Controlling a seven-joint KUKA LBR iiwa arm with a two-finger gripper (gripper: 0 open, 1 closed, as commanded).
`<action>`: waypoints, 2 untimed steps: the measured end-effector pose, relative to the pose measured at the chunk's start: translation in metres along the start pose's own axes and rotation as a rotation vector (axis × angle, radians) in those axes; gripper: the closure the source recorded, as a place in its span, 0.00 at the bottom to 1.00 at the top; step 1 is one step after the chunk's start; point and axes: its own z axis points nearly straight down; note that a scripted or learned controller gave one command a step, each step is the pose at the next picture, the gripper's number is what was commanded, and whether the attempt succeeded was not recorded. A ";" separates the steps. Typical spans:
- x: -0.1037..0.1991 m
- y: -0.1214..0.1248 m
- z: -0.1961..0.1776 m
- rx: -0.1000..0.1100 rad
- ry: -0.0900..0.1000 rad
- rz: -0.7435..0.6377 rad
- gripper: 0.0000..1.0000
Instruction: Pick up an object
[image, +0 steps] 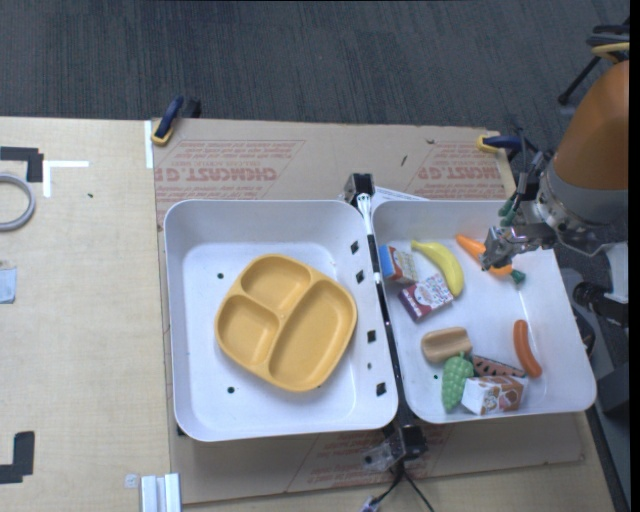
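While my arm is reaching in from the right, my gripper (499, 252) is hovering low over the far right part of the right bin (560, 395), and I cannot tell how it is set. Taking the banana (441, 263) as my landmark: an orange carrot (470, 244) is lying just to its right, right beside my gripper; two small packets (417, 285) are sitting against its left and near side; a bun (446, 344), a green toy (457, 381) and a carton (494, 394) are lying nearer the camera; a sausage (527, 348) is lying toward the near right. Well left of the banana, a yellow divided plate (287, 321) is resting in the left bin (190, 330).
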 end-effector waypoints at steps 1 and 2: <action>-0.008 -0.037 -0.127 -0.001 -0.001 -0.088 1.00; -0.039 -0.068 -0.320 -0.001 -0.002 -0.251 1.00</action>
